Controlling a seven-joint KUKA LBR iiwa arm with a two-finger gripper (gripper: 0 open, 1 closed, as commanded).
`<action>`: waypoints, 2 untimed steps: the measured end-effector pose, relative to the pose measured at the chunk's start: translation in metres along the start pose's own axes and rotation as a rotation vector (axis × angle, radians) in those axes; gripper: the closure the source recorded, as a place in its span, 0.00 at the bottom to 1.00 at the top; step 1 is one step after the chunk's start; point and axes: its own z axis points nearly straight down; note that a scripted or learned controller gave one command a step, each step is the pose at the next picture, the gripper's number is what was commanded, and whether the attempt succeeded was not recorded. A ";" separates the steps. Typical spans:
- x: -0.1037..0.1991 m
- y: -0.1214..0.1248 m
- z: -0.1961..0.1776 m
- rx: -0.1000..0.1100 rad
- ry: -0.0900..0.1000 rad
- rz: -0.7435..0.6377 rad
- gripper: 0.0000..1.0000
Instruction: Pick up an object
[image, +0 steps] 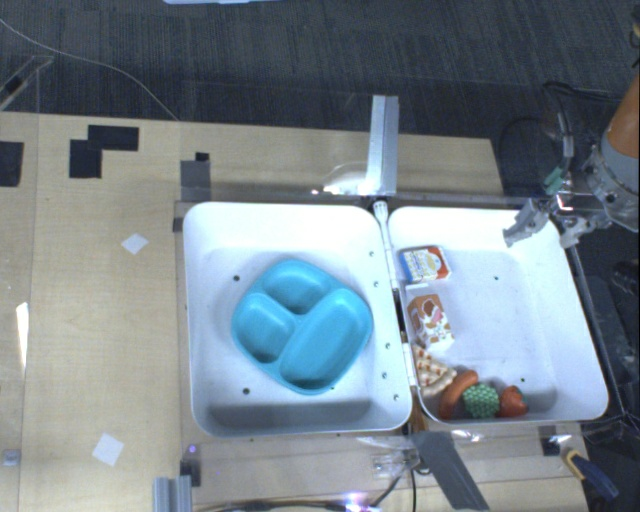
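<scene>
Objects for picking lie in the right bin (560, 330), all gathered along its left wall and near-left corner. A small packet with a blue and white label (424, 264) lies against the left wall toward the far end. Just nearer along that wall is a second packet, white with red and brown print (430, 320). Below it sits a pale, speckled snack item (430, 371), and in the near-left corner a cluster of toy foods: a reddish-brown sausage shape (457, 390), a green bumpy ball (481, 401) touching it, and a red piece (513, 401) just beside the ball.

The left bin (205, 330) holds a blue divided plate (303, 325) with three compartments, lying about its middle.

The gripper (545, 218) is at the far-right corner of the right bin, over its rim, well apart from all the objects. Nothing is seen between its fingers; how far they are spread cannot be told. The arm's orange band (625, 130) shows at the right edge.
</scene>
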 end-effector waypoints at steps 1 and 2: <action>0.020 0.022 -0.075 -0.002 0.000 0.112 0.00; 0.041 0.076 0.016 0.001 0.000 0.359 0.00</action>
